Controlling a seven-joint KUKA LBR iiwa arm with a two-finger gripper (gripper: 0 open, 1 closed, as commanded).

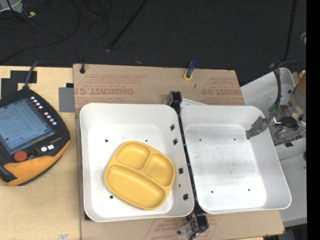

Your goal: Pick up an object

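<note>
While scanning in from the right side, spotting the end effector point(260, 126) hanging over the right wall of the right bin point(230, 194), toward that bin's far corner. Seeing one grey part of it pointing leftward and down across the rim, with cables and metal bits bunching up behind it. Not managing to read wide or narrow from this angle, so logging its opening as unclear.

Finding the task's thing, a yellow divided plate point(140, 175), lying flat on the floor of the left bin point(100, 116), in the near right part. Placing it well apart from the end effector, with the width of the right bin lying between. Counting three compartments in it: a long one along the near-left side, two smaller ones on the far-right side. Noting it sitting at a slant to the bin walls, its right edge coming close to the wall shared with the right bin; not telling whether touching.

Also logging black clips point(175, 100) joining the two bins along the middle seam. Seeing both bins resting on a brown cardboard sheet point(150, 86) with a blue-and-yellow clamp point(189, 70) gripping its far edge. Marking a teach pendant point(27, 134) with a lit screen and an orange underside, lying on the bench point(40, 209) left of the cardboard. Seeing small dark specks dotting the right bin's floor.
</note>
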